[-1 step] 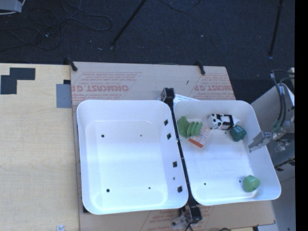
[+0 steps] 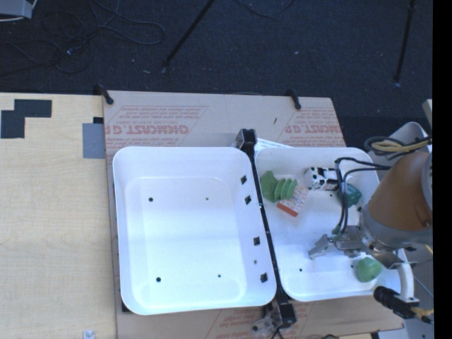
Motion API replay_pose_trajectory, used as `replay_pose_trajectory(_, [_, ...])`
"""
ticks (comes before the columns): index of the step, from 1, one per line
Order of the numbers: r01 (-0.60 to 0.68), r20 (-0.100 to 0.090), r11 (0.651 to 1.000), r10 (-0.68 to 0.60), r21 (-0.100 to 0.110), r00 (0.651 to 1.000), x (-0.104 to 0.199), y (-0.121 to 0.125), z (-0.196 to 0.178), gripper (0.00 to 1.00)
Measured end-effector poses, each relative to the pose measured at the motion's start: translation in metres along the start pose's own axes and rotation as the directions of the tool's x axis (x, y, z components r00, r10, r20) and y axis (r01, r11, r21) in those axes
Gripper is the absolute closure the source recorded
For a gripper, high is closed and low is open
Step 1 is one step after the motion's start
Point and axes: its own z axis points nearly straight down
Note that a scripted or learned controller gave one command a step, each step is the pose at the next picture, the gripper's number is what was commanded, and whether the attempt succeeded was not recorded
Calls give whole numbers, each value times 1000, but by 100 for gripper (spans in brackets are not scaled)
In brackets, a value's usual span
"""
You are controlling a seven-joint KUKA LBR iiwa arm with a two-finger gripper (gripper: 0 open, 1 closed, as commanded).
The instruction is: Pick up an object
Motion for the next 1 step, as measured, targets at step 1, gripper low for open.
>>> replay_pose_trajectory(1, [7, 1, 1000, -7, -4, 1000, 26, 85, -6, 0])
